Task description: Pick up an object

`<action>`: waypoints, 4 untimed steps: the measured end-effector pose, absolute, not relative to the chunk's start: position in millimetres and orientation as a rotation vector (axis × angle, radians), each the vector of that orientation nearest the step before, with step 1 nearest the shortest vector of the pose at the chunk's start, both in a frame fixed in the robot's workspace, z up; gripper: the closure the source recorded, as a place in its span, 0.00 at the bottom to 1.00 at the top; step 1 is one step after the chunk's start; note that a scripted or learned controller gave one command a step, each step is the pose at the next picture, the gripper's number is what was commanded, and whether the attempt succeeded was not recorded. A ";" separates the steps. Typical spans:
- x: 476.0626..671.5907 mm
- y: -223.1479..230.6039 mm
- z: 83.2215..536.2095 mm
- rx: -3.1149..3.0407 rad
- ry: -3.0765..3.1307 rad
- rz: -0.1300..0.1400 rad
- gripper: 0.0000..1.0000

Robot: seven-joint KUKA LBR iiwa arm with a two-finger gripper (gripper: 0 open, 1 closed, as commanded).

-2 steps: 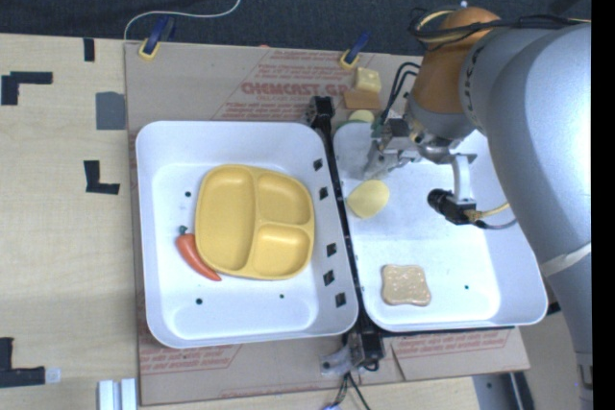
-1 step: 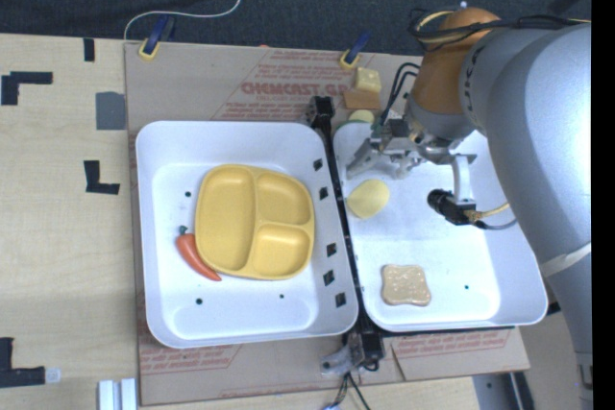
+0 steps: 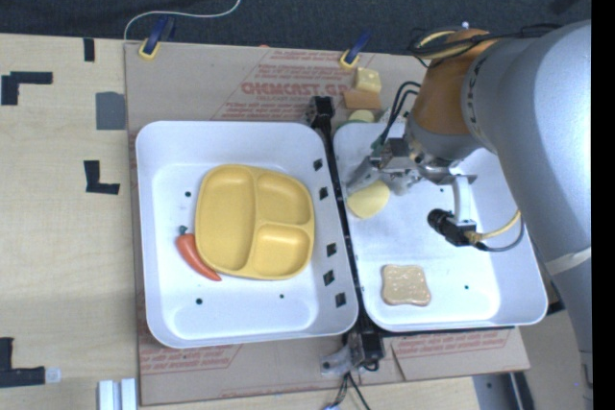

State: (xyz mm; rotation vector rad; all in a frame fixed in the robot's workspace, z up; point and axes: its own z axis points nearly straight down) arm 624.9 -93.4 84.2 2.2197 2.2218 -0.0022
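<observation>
Over on the right, the grey arm (image 3: pixel 538 110) leans in above the right bin (image 3: pixel 480 302), its tool (image 3: pixel 370 176) lowered at the bin's left wall; the fingers look slightly spread, one tip touching the pale yellow round object (image 3: pixel 369 201), which I take for the target, not yet pinched. The divider between the bins sits just beside it and could crowd a grasp. The left bin (image 3: pixel 163 302) holds a yellow divided plate (image 3: pixel 255 221) with an orange carrot (image 3: pixel 197 256) tucked at its near-left edge. Nearer in the right bin lies a toast slice (image 3: pixel 405 284), well apart. Beyond the bins, on the surface, sits a small tan block (image 3: pixel 363 89).
</observation>
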 end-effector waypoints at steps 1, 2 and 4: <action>637.3 -96.1 84.6 2.219 2.225 0.000 0.00; 667.7 -95.6 84.0 2.219 2.228 -0.013 0.00; 617.9 -96.0 85.2 2.220 2.221 -0.001 0.00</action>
